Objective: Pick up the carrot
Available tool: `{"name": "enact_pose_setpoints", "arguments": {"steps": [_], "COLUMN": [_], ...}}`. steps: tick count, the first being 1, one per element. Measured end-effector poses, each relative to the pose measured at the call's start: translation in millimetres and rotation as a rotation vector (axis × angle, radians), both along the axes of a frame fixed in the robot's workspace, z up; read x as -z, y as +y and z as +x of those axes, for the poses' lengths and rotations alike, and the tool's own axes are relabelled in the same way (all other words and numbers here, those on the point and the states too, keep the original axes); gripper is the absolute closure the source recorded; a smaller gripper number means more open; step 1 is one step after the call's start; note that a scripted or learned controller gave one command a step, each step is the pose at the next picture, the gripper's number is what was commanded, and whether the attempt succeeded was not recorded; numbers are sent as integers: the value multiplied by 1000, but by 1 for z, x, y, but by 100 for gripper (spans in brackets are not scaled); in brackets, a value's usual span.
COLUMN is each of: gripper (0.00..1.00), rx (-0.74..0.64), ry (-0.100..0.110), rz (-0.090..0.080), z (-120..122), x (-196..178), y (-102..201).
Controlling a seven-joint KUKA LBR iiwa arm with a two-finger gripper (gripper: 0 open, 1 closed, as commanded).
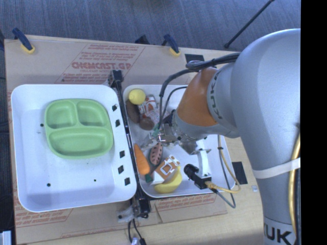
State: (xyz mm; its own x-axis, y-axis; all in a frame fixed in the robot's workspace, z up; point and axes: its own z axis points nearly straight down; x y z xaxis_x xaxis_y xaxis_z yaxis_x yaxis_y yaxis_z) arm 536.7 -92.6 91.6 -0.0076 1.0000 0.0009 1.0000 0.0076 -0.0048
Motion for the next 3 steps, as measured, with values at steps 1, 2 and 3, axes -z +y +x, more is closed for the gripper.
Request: {"name": "enact_pose_setpoints", "arguments": {"steps": [1,2,3], "gripper": [0,0,0], "rx": [1,-1,0], "ry": [-2,1,-1], "rz": [0,0,0], "z": [11,-22,3], "x": [0,0,0], "y": [-2,-4,2]}}
